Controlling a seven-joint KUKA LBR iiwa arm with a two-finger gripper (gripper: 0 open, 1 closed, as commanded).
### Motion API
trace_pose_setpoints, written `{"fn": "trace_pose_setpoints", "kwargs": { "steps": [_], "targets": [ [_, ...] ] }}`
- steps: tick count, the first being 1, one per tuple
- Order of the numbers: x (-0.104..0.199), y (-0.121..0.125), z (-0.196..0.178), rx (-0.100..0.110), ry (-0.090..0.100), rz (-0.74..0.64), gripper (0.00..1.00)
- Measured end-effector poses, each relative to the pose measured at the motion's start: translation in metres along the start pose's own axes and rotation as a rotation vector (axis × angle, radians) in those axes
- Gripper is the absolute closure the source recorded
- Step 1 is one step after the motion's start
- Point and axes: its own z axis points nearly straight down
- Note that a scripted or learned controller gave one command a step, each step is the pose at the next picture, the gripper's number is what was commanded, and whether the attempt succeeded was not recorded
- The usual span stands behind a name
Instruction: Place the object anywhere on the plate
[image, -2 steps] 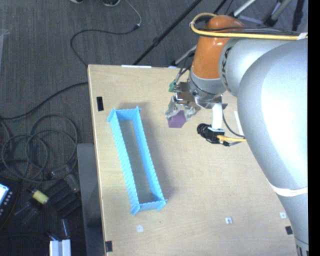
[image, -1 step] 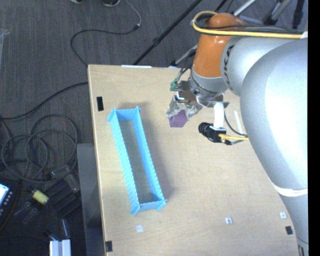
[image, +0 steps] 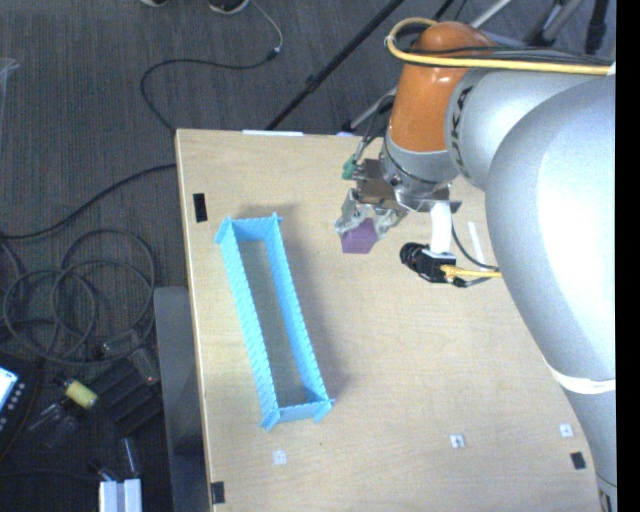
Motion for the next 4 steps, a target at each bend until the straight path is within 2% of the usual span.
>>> {"fn": "trace_pose_setpoints", "kwargs": {
  "steps": [4],
  "targets": [
    [-0.002,-0.003,-0.029,0.015,-0.015,0.0,1.0]
  ]
}}
